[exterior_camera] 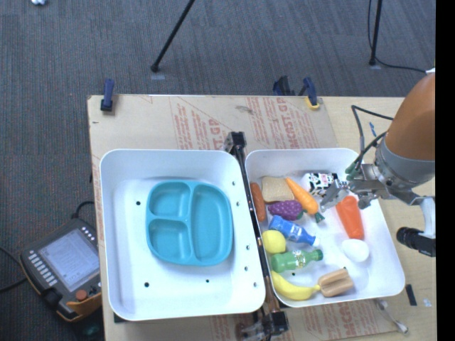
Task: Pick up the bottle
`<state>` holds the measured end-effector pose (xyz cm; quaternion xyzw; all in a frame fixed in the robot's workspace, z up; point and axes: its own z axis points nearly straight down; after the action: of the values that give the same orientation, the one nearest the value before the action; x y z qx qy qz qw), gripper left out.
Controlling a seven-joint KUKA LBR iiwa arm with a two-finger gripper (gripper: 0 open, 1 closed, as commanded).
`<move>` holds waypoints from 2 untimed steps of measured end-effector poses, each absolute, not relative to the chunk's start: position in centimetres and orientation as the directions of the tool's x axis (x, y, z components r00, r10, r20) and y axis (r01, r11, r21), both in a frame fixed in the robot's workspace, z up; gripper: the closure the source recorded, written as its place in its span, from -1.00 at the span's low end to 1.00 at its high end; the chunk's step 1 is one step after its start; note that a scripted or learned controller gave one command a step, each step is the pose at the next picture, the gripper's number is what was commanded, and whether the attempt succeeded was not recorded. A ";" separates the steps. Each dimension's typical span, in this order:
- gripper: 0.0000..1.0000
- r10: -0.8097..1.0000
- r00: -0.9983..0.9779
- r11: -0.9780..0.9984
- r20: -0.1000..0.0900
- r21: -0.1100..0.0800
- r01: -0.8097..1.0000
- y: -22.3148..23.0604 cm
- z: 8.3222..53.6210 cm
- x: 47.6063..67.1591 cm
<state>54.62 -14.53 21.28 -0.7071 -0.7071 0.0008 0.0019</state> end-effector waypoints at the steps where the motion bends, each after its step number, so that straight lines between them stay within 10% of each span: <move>1: 1.00 1.000 -0.001 0.001 0.003 -0.006 1.000 -14.5 22.2 54.7; 2: 1.00 0.995 -0.097 0.097 0.000 0.000 0.995 -13.1 31.8 50.0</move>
<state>49.98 -13.09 31.84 -0.6720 -0.7405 0.0000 0.0000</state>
